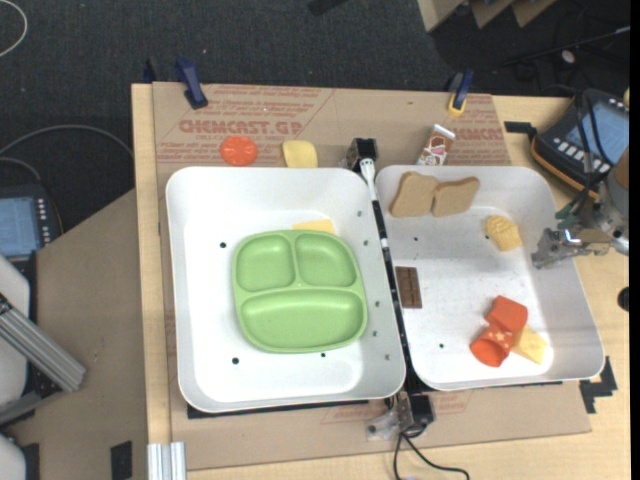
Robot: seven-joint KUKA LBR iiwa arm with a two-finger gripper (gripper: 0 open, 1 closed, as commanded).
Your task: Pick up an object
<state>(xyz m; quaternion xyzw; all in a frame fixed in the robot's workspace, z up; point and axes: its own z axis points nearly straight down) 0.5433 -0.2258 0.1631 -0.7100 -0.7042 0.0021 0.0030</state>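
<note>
Gripper (553, 246): at the right rim of the right bin (450, 363), reaching in from the right; it hangs over the rim. Nothing shows between its tips.
Jaws: too small and blurred to read; I cannot tell whether they are spread or closed.
Yellow lump (503, 232): in the right bin, just left of the jaws and a little farther back; the nearest item to them, apart from them.
Toast (433, 195): two tan slices side by side, touching, at the back of the right bin, left of the jaws and farther back.
Orange pieces (499, 330): two orange items touching, toward the front of the right bin, nearer the camera than the jaws and slightly left.
Yellow piece (533, 346): touching the orange pieces on their right side, in front of the jaws.
Brown bar (407, 287): flat on the right bin floor near the divide, well left of the jaws.
Green plate (299, 290): three compartments, middle of the left bin (200, 268), far left of the jaws.
Yellow slab (314, 227): partly under the plate's back edge.
</note>
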